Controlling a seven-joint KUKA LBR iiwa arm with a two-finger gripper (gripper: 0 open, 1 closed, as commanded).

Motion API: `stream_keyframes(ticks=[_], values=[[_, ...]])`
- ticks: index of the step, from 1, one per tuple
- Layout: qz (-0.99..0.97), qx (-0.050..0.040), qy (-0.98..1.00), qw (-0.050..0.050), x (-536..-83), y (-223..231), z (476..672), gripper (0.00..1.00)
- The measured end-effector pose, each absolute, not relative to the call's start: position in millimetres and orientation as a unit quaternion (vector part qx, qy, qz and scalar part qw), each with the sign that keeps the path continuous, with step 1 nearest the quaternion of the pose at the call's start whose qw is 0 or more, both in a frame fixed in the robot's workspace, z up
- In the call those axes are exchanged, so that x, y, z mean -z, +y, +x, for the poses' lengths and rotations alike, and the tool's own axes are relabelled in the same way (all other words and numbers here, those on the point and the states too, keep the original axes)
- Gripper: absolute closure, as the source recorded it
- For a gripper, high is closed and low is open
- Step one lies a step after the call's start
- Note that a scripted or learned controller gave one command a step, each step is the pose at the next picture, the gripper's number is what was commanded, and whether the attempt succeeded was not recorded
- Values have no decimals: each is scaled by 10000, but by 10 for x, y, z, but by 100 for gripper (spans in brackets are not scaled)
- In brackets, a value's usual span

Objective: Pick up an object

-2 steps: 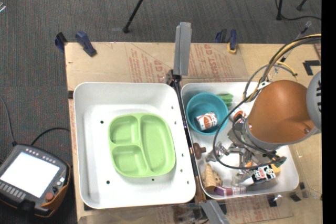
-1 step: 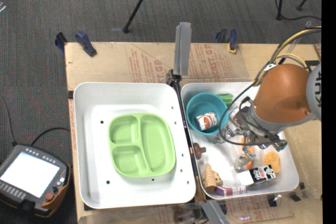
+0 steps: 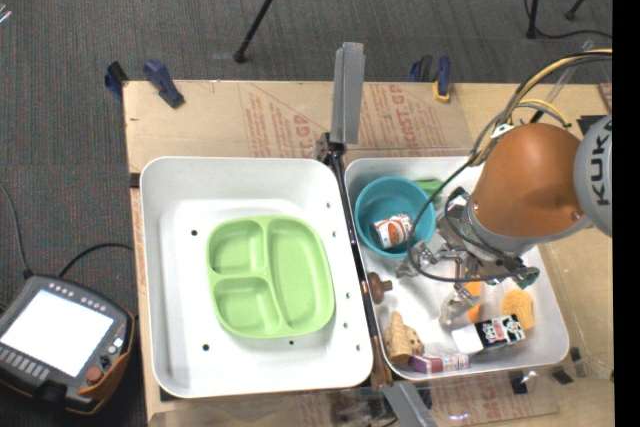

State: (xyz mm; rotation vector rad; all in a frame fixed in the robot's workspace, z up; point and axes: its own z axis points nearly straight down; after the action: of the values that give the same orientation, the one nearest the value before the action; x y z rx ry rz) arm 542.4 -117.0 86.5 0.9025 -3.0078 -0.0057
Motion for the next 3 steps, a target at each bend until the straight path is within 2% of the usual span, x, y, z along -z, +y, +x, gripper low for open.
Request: stream_keyframes(ticks=[1, 2, 3], values=[[3077, 19, -9515, -16, -871, -744, 6159, 0], [2848, 13, -9586, -18, -880, -907, 6158, 0], [3170, 7, -9484, -24, -887, -945, 6349, 0]])
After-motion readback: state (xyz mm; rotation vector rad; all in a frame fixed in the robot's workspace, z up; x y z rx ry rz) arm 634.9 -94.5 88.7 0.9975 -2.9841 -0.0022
